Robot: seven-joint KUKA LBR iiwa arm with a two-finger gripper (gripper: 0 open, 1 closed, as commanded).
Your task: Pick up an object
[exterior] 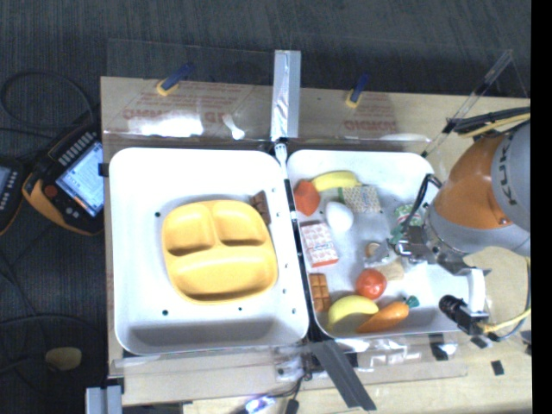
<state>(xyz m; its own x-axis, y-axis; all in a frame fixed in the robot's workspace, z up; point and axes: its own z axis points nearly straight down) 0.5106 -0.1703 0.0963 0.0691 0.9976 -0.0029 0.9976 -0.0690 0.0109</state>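
Camera view has the gripper (402,247) low in the right bin (379,160), at the right centre of the frame, under the grey arm (483,201) with its orange band; whether it is parted or closed cannot be told, since the wrist hides it. Just left of it lie a small tan object (374,251) and a red tomato (371,282), with a carrot (384,316) and a yellow-green fruit (348,309) at the bin's lower edge. Further left sit a red-and-white packet (318,243), a brown waffle-like bar (318,291), a white egg-like object (339,218), a red-orange fruit (306,197) and a banana (335,179) near the top. Across the divider, the left bin (138,317) holds a yellow sectioned tray (219,248).
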